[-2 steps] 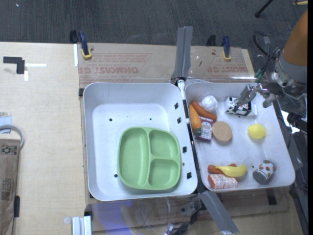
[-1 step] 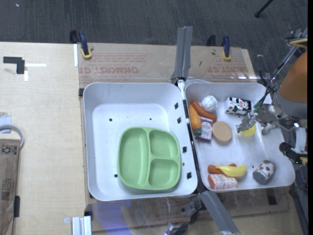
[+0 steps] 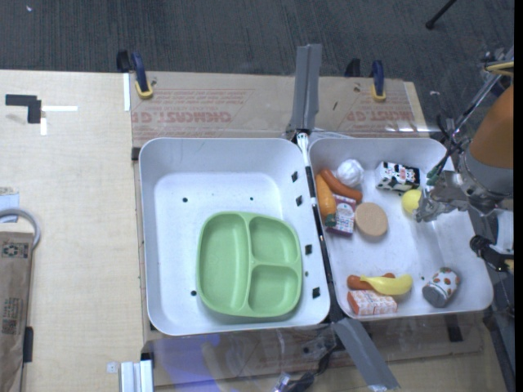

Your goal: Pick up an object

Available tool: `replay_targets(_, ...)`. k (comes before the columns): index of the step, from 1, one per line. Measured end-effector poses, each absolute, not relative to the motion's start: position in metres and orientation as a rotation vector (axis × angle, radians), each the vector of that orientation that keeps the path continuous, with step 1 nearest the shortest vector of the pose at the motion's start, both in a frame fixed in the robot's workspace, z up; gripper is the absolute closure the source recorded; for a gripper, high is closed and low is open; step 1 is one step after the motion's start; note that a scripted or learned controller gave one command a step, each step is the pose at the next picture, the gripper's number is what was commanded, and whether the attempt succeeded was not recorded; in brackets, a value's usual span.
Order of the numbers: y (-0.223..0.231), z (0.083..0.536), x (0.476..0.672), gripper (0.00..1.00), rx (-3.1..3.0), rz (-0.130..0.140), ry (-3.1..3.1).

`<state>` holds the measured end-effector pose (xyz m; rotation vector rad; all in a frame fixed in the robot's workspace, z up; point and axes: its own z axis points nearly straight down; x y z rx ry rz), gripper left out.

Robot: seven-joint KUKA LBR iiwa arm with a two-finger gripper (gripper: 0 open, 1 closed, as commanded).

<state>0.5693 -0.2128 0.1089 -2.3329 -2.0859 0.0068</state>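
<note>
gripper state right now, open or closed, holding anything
Gripper: cannot be told whether open or closed; it sits low in the right bin beside the yellow ball, with nothing visibly held.

Both white bins, left bin and right bin, read as smooth plastic with a soft sheen. The green divided tray looks like matt plastic, no glare. Pale wood-grain table, dull finish. Behind it, brown cardboard, rough and flat, pinned by clamps. The banana and carrot toys look slick and plasticky. The gripper shows grey metal, faintly glinting. Dark carpet-like floor, coarse.
</note>
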Motion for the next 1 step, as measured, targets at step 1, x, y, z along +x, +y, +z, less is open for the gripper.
replay_targets(1, -0.2108, 0.1086, 0.5698, 0.00, -2.330, 0.004, -2.087)
